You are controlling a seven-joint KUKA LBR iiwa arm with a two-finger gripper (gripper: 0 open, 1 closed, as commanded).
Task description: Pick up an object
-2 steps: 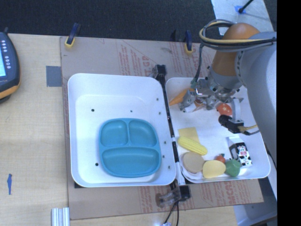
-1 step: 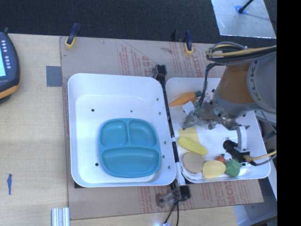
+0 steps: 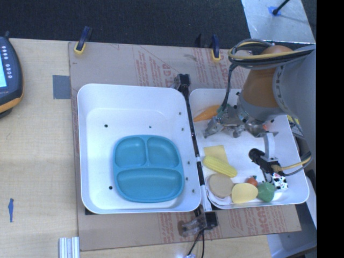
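White bins sit side by side on the cardboard-covered surface point(image 3: 134, 63). The left bin point(image 3: 91, 106) holds a blue plate point(image 3: 148, 168) with three sections, lying flat near the middle. The right bin point(image 3: 293, 192) holds toy food. An orange carrot point(image 3: 207, 113) lies near the top left corner. A pale yellow block point(image 3: 214, 151) and a yellow corn cob point(image 3: 219, 166) touch each other lower down. Along the bottom edge sit a tan round piece point(image 3: 219, 184), a yellow piece point(image 3: 243, 193), a small red piece point(image 3: 251, 181) and a green piece point(image 3: 265, 191), close together. The grey and orange arm point(image 3: 269, 82) reaches over the right bin. Its end effector point(image 3: 228, 123) hangs low just beside the carrot, above the yellow block. I cannot tell if it is spread or closed, and nothing shows in its grip.
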